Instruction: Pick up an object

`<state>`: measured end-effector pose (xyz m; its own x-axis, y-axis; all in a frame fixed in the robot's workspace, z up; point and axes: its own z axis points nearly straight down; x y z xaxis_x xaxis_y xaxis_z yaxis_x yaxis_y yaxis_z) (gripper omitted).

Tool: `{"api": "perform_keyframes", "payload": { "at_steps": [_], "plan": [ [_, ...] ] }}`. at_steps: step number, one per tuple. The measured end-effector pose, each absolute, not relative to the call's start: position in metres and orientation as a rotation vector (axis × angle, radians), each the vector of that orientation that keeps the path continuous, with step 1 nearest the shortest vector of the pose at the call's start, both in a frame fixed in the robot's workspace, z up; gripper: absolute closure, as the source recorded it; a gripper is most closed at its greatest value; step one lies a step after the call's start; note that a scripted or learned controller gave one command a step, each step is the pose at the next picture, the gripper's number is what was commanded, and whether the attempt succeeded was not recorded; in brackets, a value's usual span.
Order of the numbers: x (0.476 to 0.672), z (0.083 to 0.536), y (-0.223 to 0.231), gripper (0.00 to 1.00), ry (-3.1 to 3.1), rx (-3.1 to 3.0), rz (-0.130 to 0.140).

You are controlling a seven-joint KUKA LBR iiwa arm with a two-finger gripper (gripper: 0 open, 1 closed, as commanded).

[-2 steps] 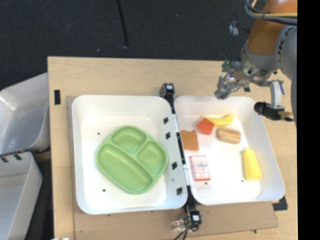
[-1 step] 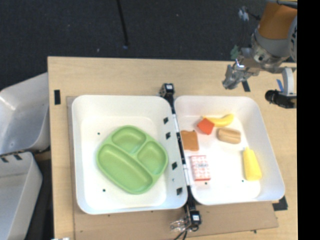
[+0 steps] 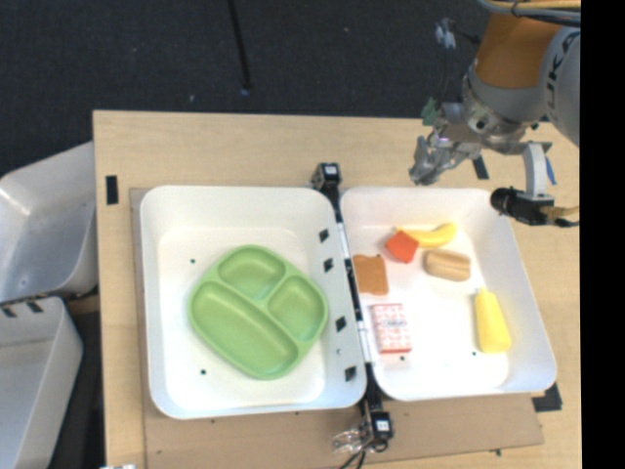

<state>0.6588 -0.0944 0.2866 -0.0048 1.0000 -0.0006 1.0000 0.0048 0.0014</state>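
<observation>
In the right bin (image 3: 508, 262) I see a banana (image 3: 433, 234) touching a red block (image 3: 401, 247), a tan bread roll (image 3: 447, 265) just beside them, a brown slice (image 3: 371, 275), a pink patterned card (image 3: 390, 327) and a yellow corn cob (image 3: 491, 321). My claw (image 3: 431, 162) hangs above the bin's upper rim, holding nothing; how wide it stands I cannot tell. The left bin (image 3: 166, 233) on the table (image 3: 195, 135) carries a green divided plate (image 3: 257, 311).

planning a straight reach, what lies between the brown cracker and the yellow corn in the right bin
In the camera view, mostly bare white bin floor lies between the brown cracker and the yellow corn. The tan bread roll sits just above that line, and the red-and-white card below it.
</observation>
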Motion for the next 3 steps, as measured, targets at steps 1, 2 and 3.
{"api": "perform_keyframes", "payload": {
  "at_steps": [1,2,3],
  "plan": [
    [0.628,0.276,-0.046,1.0,2.228,2.216,0.0],
    [0.604,0.259,0.005,1.0,2.228,2.217,-0.002],
    [0.581,0.247,0.045,1.0,2.228,2.217,-0.003]
  ]
}}
